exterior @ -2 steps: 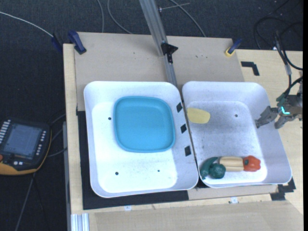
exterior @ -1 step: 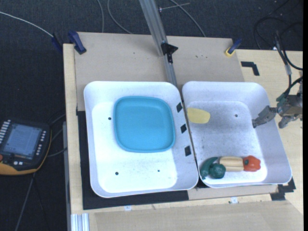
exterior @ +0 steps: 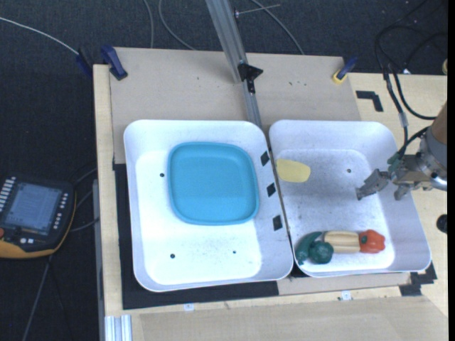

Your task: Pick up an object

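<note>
Camera view is showing the gripper point(exterior: 384, 186) hanging over the right side of the right bin point(exterior: 321, 137), its two fingers spread apart and grasping nothing. Along that bin's near edge a toy with a green end, tan middle and red end point(exterior: 340, 244) is lying well apart from the fingers, and a yellow piece point(exterior: 293, 170) is sitting near the bin's left wall. A blue plate point(exterior: 212, 182) is resting in the left bin point(exterior: 146, 190).

Even, fairly bright overhead light leaves only soft, faint shadows. The white bins point(exterior: 142, 190) look slightly washed out. Focus is soft and grainy throughout, without strong glare.
</note>
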`<action>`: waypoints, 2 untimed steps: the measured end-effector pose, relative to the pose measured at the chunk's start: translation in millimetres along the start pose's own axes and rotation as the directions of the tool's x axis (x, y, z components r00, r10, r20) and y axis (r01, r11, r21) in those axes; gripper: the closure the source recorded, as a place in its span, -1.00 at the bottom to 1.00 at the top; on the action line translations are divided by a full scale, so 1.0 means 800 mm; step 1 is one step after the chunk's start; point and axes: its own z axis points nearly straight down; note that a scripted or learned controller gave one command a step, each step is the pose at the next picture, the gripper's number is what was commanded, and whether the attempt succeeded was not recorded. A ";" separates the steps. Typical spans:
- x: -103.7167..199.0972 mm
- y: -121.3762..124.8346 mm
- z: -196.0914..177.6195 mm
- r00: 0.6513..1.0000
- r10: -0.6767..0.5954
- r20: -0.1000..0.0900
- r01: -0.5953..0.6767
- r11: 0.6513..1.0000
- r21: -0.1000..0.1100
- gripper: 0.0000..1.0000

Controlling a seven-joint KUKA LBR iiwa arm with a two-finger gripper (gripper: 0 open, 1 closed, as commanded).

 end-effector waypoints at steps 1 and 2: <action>0.000 -0.002 0.052 1.000 0.001 0.000 -0.001 1.000 -0.001 -1.00; -0.011 0.002 0.113 1.000 0.001 0.000 -0.001 1.000 0.000 -1.00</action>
